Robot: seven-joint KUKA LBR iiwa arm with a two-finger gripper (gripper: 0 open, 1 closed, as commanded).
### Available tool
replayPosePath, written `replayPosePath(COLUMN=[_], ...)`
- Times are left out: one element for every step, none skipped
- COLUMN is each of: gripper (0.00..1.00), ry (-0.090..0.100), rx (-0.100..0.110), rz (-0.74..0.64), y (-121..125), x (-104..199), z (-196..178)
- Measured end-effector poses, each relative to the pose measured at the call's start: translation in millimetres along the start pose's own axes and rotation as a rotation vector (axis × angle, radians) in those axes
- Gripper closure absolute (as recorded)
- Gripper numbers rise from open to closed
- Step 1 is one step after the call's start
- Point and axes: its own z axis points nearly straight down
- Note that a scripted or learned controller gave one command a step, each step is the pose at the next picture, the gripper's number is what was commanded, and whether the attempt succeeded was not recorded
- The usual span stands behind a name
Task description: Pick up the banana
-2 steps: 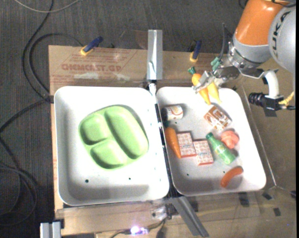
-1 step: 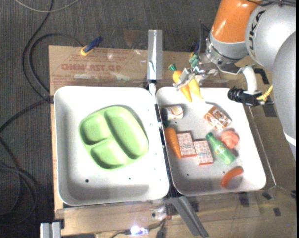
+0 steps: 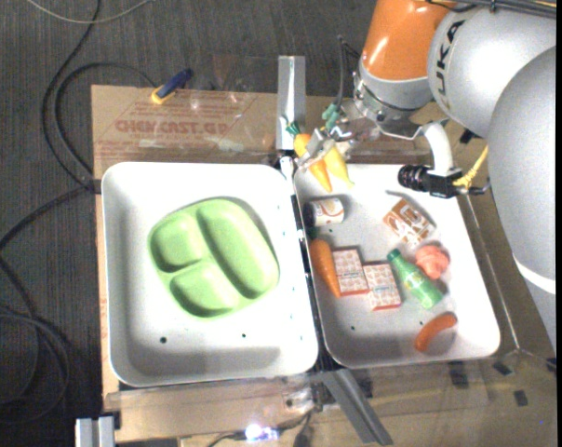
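The grey arm (image 3: pixel 486 54) is reaching in from the right, its orange band (image 3: pixel 402 26) sitting above the wrist, with part of the "KUKA" lettering (image 3: pixel 446 49) reading down its shell. The end effector (image 3: pixel 329 147) is hanging over the top left corner of the right bin (image 3: pixel 486 343), and the banana (image 3: pixel 326 168) is sitting right between its fingers, clamped and raised at the bin's rim. Below, a small can (image 3: pixel 326 210), a carrot (image 3: pixel 324 266), two printed cartons (image 3: pixel 365 279), a green bottle (image 3: pixel 416 280) and a snack packet (image 3: pixel 408 222) are lying in that bin. The left bin (image 3: pixel 123 343) is carrying a green divided plate (image 3: pixel 214 257). Behind it, the cardboard (image 3: pixel 183 128) is showing red print too faint to read.
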Motion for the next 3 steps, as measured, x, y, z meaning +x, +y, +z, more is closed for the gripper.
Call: replayPosePath(gripper=[1.00,1.00,1.00], ry=[-0.001,0.000,0.000], rx=[0.001,0.001,-0.001], rz=[-0.044,-0.087,-0.155], y=[7.3,18.6,43.0], x=[22.5,56.2,128.1], z=[15.5,24.9,1.9])
